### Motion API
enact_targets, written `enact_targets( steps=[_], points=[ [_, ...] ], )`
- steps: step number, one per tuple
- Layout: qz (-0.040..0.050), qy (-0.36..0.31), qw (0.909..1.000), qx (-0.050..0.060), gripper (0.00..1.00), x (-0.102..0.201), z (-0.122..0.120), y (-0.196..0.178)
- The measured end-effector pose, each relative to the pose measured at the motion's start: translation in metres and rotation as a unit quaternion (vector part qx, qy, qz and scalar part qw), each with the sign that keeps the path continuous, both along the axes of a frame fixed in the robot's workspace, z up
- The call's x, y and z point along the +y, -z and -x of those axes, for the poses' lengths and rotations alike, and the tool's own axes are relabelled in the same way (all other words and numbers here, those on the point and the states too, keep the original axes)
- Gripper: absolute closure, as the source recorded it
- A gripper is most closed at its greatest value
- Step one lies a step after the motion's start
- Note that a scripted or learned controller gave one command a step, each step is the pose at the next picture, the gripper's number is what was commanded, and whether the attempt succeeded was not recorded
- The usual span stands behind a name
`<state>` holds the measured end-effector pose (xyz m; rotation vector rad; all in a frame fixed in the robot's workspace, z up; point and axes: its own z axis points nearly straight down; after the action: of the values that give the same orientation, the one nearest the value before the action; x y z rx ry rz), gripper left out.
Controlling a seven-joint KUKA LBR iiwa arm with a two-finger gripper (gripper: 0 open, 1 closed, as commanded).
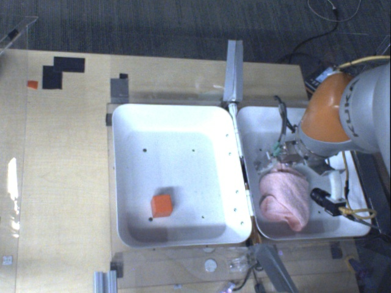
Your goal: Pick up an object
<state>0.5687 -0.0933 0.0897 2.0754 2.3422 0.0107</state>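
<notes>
Legible markings: none.
No text, label, brand, number or sign can be read on any surface at this resolution; a run of dark letters on the grey arm [366, 112], beside its orange band, is cut off and too blurred to make out.
</notes>
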Motion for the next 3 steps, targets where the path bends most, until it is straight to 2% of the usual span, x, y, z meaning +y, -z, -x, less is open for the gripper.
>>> enact_targets(
  steps=[1, 2, 3],
  points=[
    [0.0010, 0.000, 1.0000, -0.004, 1.00, 0.000, -0.003, -0.012],
    [0.0010, 0.000, 1.0000, -0.004, 0.00, 0.000, -0.003, -0.012],
    [-0.0010, -0.008, 1.0000, 0.001, 0.00, -0.005, -0.025, 0.000]
  ],
)
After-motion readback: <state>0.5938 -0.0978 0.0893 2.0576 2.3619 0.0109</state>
